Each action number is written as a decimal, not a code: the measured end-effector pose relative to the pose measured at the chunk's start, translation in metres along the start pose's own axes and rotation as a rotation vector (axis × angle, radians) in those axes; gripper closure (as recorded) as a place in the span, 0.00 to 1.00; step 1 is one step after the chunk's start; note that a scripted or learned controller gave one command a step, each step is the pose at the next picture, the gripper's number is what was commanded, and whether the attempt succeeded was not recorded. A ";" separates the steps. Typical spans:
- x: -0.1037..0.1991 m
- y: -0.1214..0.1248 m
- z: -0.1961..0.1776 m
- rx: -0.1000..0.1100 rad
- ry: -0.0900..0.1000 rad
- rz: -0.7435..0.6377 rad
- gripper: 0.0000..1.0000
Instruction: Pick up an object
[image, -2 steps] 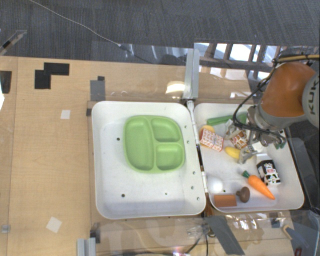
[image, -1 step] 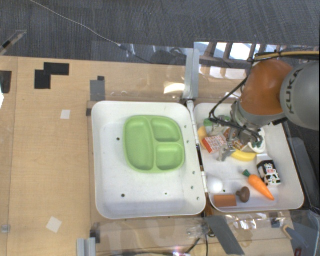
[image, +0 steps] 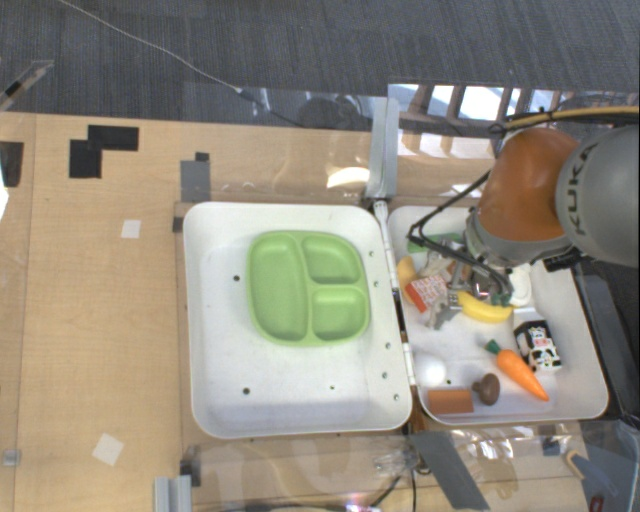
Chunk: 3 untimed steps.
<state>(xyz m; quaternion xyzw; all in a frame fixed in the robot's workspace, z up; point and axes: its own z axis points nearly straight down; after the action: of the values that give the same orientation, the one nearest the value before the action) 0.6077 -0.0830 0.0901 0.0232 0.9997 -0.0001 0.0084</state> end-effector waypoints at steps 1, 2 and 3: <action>0.001 -0.001 0.000 -0.002 0.001 0.079 0.00; -0.009 -0.116 0.002 0.004 0.005 0.231 0.00; 0.031 -0.121 0.000 0.000 0.005 0.191 0.00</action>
<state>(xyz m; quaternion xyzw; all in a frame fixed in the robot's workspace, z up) 0.5707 -0.2028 0.0897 0.1186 0.9929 0.0010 0.0060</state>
